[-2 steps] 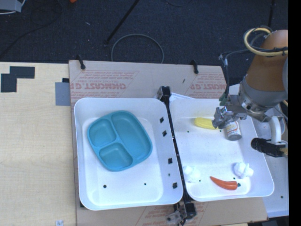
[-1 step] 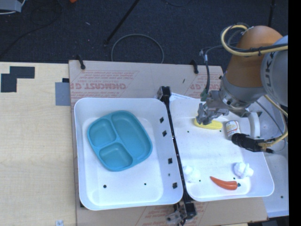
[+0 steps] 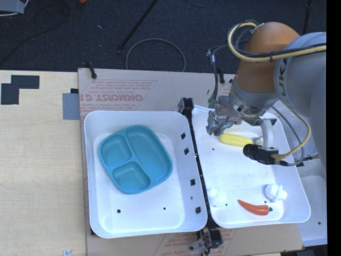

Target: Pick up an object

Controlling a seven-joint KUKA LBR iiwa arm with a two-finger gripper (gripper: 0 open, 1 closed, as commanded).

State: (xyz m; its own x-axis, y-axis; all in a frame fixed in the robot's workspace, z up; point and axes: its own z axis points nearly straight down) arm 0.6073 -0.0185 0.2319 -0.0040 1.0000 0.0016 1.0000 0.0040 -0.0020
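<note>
One view only, camera from above at a slant. Gripper (image 3: 217,126) hung low over the upper left corner of the right bin (image 3: 298,217); whether it was spread or pressed together could not be told, and nothing was seen held. Nearest candidate, the yellow corn-like piece (image 3: 238,139), lay just beside the gripper, toward the view's right and slightly nearer the camera, long axis roughly left-right, flat on the bin floor. Orange-red pepper (image 3: 254,208) and two white lumps (image 3: 275,192) lay well apart near the front wall. Blue divided plate (image 3: 136,158) sat in the left bin (image 3: 106,223). Room around the corn judged adequate, though the back wall was near.
</note>
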